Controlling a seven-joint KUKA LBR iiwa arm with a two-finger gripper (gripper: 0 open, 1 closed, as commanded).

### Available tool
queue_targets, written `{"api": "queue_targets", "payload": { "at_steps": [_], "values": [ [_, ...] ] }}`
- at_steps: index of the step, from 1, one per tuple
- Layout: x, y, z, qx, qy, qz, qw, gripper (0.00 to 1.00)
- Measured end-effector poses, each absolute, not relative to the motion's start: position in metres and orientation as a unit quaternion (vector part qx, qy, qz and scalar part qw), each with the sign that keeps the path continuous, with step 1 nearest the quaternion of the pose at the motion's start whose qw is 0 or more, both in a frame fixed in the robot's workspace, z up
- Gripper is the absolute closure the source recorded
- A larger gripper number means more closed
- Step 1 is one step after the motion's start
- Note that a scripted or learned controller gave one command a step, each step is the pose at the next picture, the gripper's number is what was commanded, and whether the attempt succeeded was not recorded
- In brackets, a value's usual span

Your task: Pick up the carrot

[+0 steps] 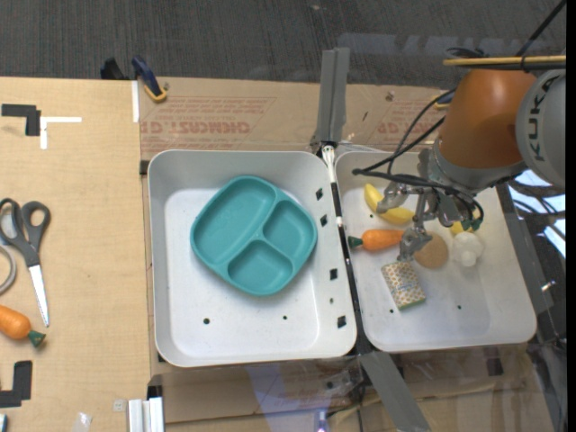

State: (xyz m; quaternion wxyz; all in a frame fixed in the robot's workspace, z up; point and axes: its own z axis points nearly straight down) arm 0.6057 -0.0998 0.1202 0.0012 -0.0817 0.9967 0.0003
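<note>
An orange carrot (380, 239) with a green stem end lies in the right bin (490, 318), near its left wall. My gripper (417, 238) hangs low over that bin, just to the right of the carrot's thick end and apart from it. Nothing shows held in the gripper. A second small carrot (13, 323) lies outside the bins on the wooden bench at the far left.
A yellow banana (388, 205) lies just behind the carrot. A patterned sponge (405, 283), a brown round item (433, 254) and a white item (466, 251) crowd the gripper. The left bin (180, 322) holds a teal divided plate (256, 234). Scissors (28, 246) lie at the far left.
</note>
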Motion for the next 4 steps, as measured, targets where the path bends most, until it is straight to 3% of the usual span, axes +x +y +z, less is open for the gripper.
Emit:
{"api": "queue_targets", "payload": {
  "at_steps": [1,2,3,4],
  "values": [
    [0.57,-0.095,0.098,-0.05,0.999,-0.0005,0.006,0.0],
    [0.6,-0.102,0.098,-0.22,0.975,-0.0011,0.006,0.0],
    [0.56,-0.094,0.098,-0.207,0.978,-0.0009,0.004,0.0],
    [0.571,-0.094,0.097,-0.195,0.981,-0.0008,0.003,0.0]
  ]
}}
